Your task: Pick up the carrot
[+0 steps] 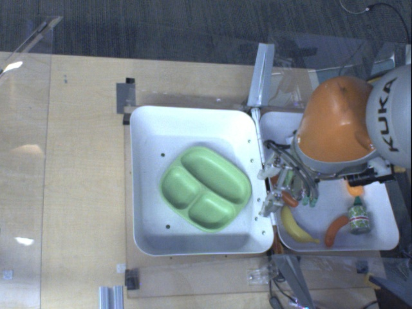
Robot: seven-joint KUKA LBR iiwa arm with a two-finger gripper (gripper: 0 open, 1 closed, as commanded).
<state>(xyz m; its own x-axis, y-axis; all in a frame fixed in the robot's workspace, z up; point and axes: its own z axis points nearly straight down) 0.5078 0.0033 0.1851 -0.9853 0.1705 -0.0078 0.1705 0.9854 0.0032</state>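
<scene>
Where the two white bins meet, right of the frame's centre, the gripper hangs low over the left edge of the right bin, under the arm's broad orange band. Its metal parts and cables crowd together there, and whether the pincer is released or clenched cannot be told from this slanted view. Something small and orange-red shows just beneath the gripper, too hidden to identify.

Lower in the right bin, a yellow banana lies curved along the bottom left corner. To its right lies a slim orange-red piece, most likely the carrot, tilted, with its lower tip toward the bin's bottom wall. Touching or just beside its upper end stands a small bottle with a green top. Another orange item peeks out under the arm at the bin's upper right, mostly covered. The carrot rests on the bin floor, apart from the gripper and lower right of it.

The left bin fills the middle of the frame and holds a green divided tray with three compartments, set at a slant. Both bins rest on a pale wooden bench.
</scene>
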